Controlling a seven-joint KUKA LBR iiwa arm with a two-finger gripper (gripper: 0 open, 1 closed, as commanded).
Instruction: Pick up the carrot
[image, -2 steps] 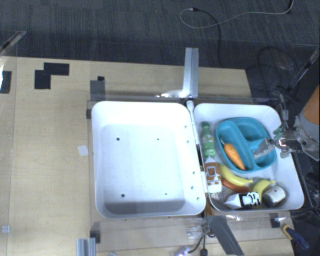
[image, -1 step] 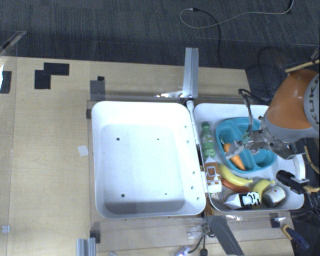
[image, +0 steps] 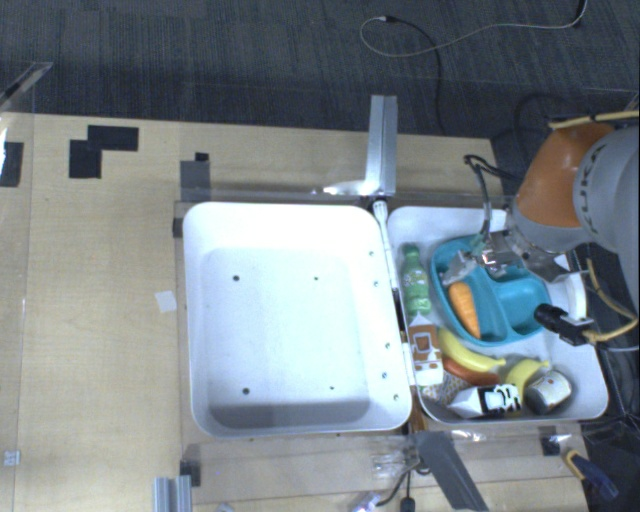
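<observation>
No readable text anywhere. Small carton (image: 425, 352) at the right bin's left wall has a white label with an orange/brown graphic, too small to make out. Black-and-white item (image: 490, 400) at that bin's front edge shows bold white marks on black, maybe lettering, not legible. Green bottle (image: 414, 281) label is blurred. Black tape shapes (image: 101, 148) on the bench carry no characters.

Single fixed overhead camera, slanted down on both bins (image: 290, 225).

A green bottle (image: 413, 279) and banana (image: 470, 354) lie in the right bin (image: 590, 400).
</observation>
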